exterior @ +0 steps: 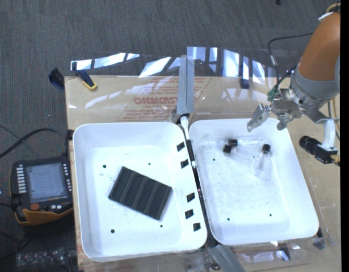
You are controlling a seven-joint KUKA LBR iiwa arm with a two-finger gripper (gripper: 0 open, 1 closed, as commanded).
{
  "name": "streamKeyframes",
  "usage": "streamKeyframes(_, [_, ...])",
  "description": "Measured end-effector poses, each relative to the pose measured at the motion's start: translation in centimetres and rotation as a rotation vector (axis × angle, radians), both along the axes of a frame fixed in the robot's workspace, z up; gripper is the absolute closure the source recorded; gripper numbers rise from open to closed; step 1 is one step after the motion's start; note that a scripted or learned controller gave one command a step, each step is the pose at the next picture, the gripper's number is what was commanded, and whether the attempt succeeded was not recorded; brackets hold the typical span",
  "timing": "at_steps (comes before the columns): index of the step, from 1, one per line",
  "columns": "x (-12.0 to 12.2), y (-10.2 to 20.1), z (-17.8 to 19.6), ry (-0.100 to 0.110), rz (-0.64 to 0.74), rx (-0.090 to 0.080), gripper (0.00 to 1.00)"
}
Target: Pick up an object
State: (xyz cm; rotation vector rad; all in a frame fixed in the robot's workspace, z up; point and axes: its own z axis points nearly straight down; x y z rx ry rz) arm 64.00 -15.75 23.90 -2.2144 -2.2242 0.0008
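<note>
Gripper (pixel 269 118) hung open and empty over the right bin's (pixel 299 222) far rim, fingers spread, likely staged for a descent. Two clear vials with black caps (pixel 242 148) lay on their sides just below it, touching or nearly so. Dark ribbed panel (pixel 141 192) sat flat in the left bin (pixel 83 220), well apart.

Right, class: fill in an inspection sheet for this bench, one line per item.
Surface: bench bearing a left bin and a right bin.
Job's things: dark ridged panel in the left bin; two clear vials with black caps in the right bin.
Clutter: yellow-handled clamp at the bench's far left corner.
Grippers: gripper open, above the right bin's far edge, holding nothing.
Cables: black cables on the floor.
Surroundings: handheld control unit on grey carpet.
</note>
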Motion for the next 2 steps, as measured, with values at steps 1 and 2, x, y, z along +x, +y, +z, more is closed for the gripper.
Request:
streamKeyframes(1, [0.49, 0.80, -15.04, -0.001, 0.048, -0.001, 0.00])
streamKeyframes(2, [0.49, 0.80, -15.06, -0.001, 0.048, 0.000, 0.00])
